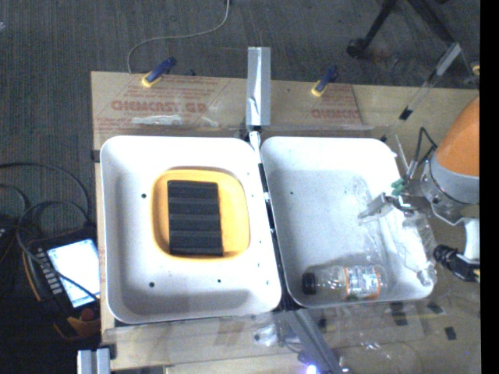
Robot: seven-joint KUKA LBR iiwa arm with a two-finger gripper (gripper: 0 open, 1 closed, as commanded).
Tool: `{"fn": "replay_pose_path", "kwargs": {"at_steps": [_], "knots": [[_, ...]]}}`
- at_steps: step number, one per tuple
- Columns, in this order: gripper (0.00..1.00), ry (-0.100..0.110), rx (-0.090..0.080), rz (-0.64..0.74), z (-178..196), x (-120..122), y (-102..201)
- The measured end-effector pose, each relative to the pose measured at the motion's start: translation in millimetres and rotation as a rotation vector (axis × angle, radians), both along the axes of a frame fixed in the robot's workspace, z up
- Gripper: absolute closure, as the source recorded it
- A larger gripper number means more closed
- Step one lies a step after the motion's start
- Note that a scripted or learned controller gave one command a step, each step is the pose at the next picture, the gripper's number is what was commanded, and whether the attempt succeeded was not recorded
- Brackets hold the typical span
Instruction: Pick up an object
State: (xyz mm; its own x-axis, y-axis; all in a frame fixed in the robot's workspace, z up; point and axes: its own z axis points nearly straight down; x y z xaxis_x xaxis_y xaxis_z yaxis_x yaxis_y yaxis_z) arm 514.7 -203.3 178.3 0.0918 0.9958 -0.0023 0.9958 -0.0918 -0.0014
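Clear plastic, the bottle [344, 280] lies on its side at the right bin's [312, 170] near wall. The gripper [382, 205] hovers above and apart; open or closed, I cannot tell. The bottle may roll away when touched.

One fixed camera looks down aslant on both bins [265, 209].

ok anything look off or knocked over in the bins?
One thing: the clear plastic bottle lies on its side against the near wall of the right bin. The yellow tray with the black grooved block sits flat and roughly square in the left bin. No spill visible.
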Motion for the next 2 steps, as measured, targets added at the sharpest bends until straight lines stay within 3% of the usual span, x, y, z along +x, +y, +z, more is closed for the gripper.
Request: {"fn": "replay_pose_path", "kwargs": {"at_steps": [1, 2], "knots": [[0.0, 0.002, 0.003, -0.154, -35.2, 31.6, 12.9], [0.0, 0.001, 0.0, 0.034, 29.1, -25.0, 18.7]]}}
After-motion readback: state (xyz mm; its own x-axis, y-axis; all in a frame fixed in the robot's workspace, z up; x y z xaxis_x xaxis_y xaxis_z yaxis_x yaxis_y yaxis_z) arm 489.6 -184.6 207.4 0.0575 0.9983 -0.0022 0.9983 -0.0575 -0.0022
